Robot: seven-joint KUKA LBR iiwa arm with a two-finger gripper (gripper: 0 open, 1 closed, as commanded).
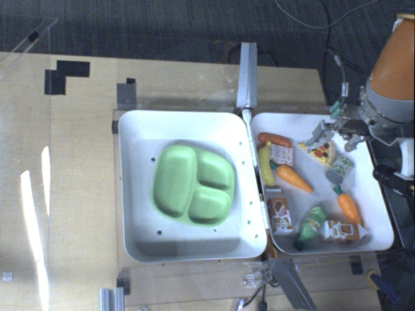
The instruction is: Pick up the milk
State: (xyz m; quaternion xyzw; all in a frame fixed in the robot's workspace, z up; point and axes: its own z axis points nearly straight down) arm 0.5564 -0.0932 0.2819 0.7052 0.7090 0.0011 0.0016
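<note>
While the milk point(341, 231) lies on its side at the right bin's point(386, 238) near edge, untouched, the gripper point(334, 138) — fingers spread, holding nothing — hovers near the far end, so the grasp remains.

We note the milk carton point(342, 231) lies hemmed in: green bottle point(310, 225) touching its left end, carrot point(349, 207) just above, right bin point(384, 238) wall close below. Access remains from overhead.
</note>
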